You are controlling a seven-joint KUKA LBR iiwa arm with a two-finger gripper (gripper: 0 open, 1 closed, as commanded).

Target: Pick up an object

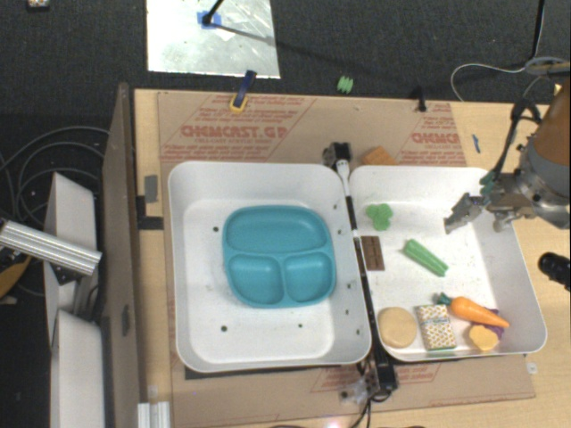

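Toy food sits along the right bin [526, 279]'s near rim, carrot [473, 309] included. My gripper [478, 212] hovers above that bin's far side, fingers apparently spread, holding nothing; picking remains undone.

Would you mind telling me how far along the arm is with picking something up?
Nothing looks picked up yet. The gripper hangs open over the right bin near its far right side, with nothing between its fingers. The green stick, carrot, round biscuit and the other pieces lie on the bin floor. Descending, closing on one item and lifting all remain.
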